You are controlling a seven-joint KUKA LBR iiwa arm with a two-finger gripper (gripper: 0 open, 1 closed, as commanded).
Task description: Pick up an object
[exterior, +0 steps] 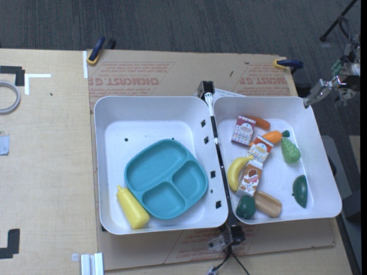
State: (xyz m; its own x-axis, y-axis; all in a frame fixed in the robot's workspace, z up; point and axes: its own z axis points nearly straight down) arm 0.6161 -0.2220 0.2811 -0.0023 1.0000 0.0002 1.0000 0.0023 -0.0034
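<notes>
At the far right, the gripper (324, 89) hangs beyond the right bin (321, 153), jaws perhaps closed, unclear; aim for the isolated pear (291, 152), descending straight.

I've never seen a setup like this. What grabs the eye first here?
Probably the big teal plate, sitting in the left bin with a yellow bottle beside its near-left edge. Next is the right bin, crowded with toy food: a banana, small cartons, a carrot and green pieces.
</notes>
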